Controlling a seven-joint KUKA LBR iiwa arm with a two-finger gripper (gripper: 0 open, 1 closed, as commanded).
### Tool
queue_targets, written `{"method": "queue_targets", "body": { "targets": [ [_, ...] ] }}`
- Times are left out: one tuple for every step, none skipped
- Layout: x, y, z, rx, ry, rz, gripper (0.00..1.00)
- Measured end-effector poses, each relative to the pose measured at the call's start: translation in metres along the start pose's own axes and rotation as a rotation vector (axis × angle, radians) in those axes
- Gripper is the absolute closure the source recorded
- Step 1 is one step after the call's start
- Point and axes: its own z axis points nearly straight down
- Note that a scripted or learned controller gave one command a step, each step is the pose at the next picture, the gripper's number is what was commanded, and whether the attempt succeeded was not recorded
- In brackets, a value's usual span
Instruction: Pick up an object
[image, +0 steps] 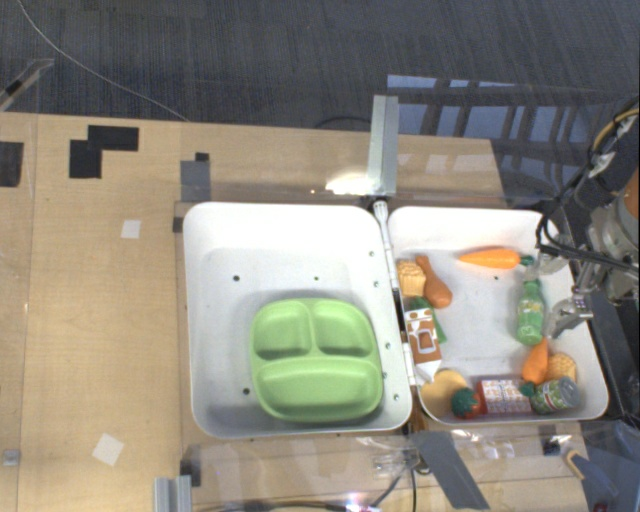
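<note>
Pale wood forms the bench (90, 330), on which two shallow white bins are set side by side. A green divided plate (316, 360) is seen lying in the left bin (215, 250), toward its near edge. The other objects are gathered in the right bin (470, 225). An orange carrot (490, 258) is placed near its far wall, and just below that carrot's tip a green bottle (530, 312) is laid lengthwise. A drumstick (433, 284) and a small brown-and-white carton (422, 335) are found against the wall shared with the left bin. Along the near wall a red box (503, 395), a can (553, 397) and a second small carrot (536, 362) are crowded together. The gripper (568, 315) is positioned just right of the green bottle, over the right bin's outer edge; whether it is spread or pressed together cannot be told, and nothing is seen pinched in it.
</note>
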Motion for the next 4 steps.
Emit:
{"method": "queue_targets", "body": {
  "targets": [
    [-0.051, -0.03, 0.158, 0.003, -0.011, 0.133, 0.0],
    [-0.125, -0.033, 0.162, -0.003, 0.034, 0.073, 0.0],
    [-0.071, -0.03, 0.16, 0.001, -0.003, 0.101, 0.0],
    [-0.054, -0.029, 0.16, 0.002, -0.006, -0.122, 0.0]
  ]
}}
